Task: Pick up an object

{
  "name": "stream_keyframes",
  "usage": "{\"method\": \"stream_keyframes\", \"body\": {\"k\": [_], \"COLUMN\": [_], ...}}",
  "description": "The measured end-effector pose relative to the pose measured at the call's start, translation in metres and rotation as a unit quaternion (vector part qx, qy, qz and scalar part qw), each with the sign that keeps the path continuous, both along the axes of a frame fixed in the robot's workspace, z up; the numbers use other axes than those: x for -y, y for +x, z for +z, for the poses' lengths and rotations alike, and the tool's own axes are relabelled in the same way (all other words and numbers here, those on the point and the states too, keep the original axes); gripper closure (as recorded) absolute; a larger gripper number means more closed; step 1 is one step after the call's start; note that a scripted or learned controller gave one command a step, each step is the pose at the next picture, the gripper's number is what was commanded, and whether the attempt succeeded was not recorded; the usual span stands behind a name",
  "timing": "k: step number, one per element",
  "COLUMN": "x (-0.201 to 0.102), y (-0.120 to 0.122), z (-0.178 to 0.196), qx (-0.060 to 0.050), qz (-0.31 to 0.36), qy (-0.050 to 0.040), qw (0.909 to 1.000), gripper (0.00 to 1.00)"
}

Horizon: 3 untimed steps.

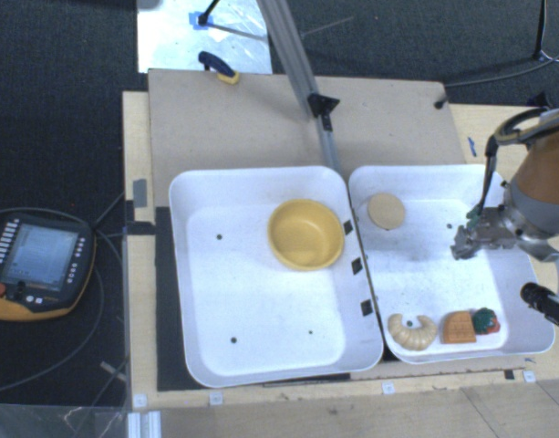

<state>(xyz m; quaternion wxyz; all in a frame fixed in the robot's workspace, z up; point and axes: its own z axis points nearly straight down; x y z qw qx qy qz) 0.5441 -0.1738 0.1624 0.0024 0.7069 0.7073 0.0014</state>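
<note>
Yellow bowl (305,234) sits in left bin (206,318); right bin (425,190) holds croissant (412,330).

My worktop (261,117): tan board surface, two white bins touching side by side, left bin (201,336) and right bin (425,182). Blue-yellow clamp (217,66) at the back-left edge.

bins: 2, left bin (197,336), right bin (425,185)
yellow bowl (305,234): 1, left bin
tan disc (386,212): 1, right bin
croissant (413,330): 1, right bin
orange cracker (459,328): 1, right bin
red-green toy (485,320): 1, right bin
</note>
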Motion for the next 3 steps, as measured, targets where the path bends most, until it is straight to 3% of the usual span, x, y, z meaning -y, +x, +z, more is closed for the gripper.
{"method": "stream_keyframes", "body": {"k": [2, 3], "x": [0.004, -0.051], "y": [0.001, -0.012], "z": [0.108, 0.096], "qx": [-0.001, -0.003], "qz": [0.000, 0.001], "qy": [0.0002, 0.0011], "qw": [1.0000, 1.0000], "gripper": [1.00, 1.00]}}
